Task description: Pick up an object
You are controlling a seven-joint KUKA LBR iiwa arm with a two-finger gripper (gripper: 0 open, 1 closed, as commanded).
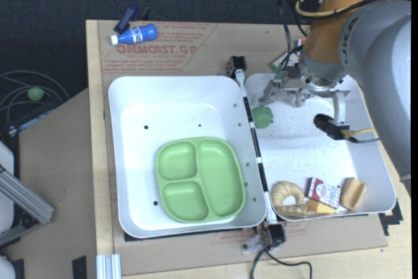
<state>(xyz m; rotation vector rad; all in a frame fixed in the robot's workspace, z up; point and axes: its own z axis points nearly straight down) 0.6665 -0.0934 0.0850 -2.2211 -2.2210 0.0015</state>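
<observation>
Cardboard-topped bench (196, 42) under two white bins, my grey arm's gripper (287, 91) low in right bin (313, 153), finger state I cannot tell, small green ball (262, 117) just below it, green divided plate (199, 178) in left bin (150, 108).

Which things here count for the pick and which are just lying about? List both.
For the job: claw, green ball, croissant, red box, bread piece, right bin.

Lying about: green tray, left bin, blue bottle on the bench, cables.
</observation>
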